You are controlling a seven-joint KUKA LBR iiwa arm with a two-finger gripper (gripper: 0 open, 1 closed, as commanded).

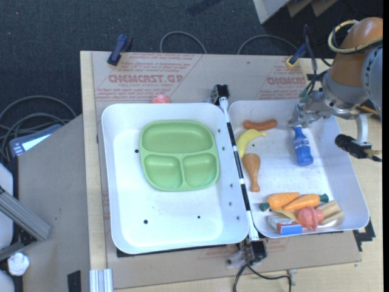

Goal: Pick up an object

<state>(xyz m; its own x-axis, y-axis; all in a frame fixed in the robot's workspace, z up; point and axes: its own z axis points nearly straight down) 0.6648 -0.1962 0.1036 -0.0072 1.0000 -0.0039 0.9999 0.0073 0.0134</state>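
Note:
The right bin (349, 181) holds several toy foods. A blue bottle (302, 147) lies near its far side, its top pointing away from me. My gripper (302, 118) hangs just above the bottle's top end, close to the bin's far rim; whether it touches the bottle I cannot tell. Left of the bottle lie an orange sausage (259, 125), a yellow banana (248, 139) and a brown drumstick (252, 170). At the near edge sit two carrots (293, 201), a red piece (309, 218) and a small box (285, 227).
The left bin (121, 181) holds a green divided plate (179, 154). A pink item (161, 99) lies on the board behind the left bin. Blue clips (118, 48) sit at the board's far edge. The arm's black bracket juts over the right rim.

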